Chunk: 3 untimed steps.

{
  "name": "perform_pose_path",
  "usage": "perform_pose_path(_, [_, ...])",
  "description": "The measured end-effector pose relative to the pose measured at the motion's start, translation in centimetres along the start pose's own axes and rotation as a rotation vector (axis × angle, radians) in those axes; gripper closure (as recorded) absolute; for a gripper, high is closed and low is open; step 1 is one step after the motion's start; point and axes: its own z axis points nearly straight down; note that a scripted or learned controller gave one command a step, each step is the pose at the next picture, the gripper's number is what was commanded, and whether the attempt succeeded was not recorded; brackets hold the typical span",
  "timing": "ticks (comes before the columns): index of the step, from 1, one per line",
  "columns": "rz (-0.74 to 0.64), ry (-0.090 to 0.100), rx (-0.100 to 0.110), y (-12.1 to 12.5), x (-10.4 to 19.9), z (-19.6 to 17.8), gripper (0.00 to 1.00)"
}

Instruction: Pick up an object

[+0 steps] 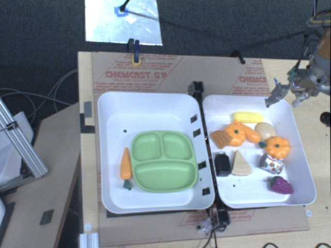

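1. Fingers [274,97] spread apart w/ nothing between them; gripper [287,93] hangs over the top-right corner of the right bin [305,164], at its far rim, well apart from the items.
2. Arm comes in from the right edge, wrist grey.
3. Right bin holds all the pickable stuff but one:
   - corn [247,118] at the back, lying across.
   - potato [265,130], beige, just in front & right of corn.
   - orange pepper [236,134] near bin middle, touching a carrot [252,134] on its right.
   - waffle [220,138], brown, just left of pepper, near the divider.
   - pumpkin [278,146] right of centre, below potato.
   - can [271,164] just below pumpkin, touching or nearly.
   - grapes [281,185], purple, front-right corner.
   - cheese wedge [240,164], pale, centre-front.
   - black block [222,164] just left of wedge, by the divider.
4. Left bin [111,138]: green plate [164,161] w/ 3 compartments, about centre. 2nd carrot [125,165] lies beside plate's left edge, green top pointing to the front.
5. Bins sit side by side on a cardboard sheet [155,71] w/ red print; yellow clamp [135,53] at its back edge.
6. Shiny foil square [124,14] on the dark floor beyond the bench.
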Motion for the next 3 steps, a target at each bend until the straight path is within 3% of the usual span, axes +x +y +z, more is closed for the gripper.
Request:
perform_pose_path(1, [-0.003,-0.002,-0.012,0.2,0.1,-0.8,0.00])
perform_pose_path(3, [-0.002,-0.001,-0.008,0.4,0.4,9.6,0.00])
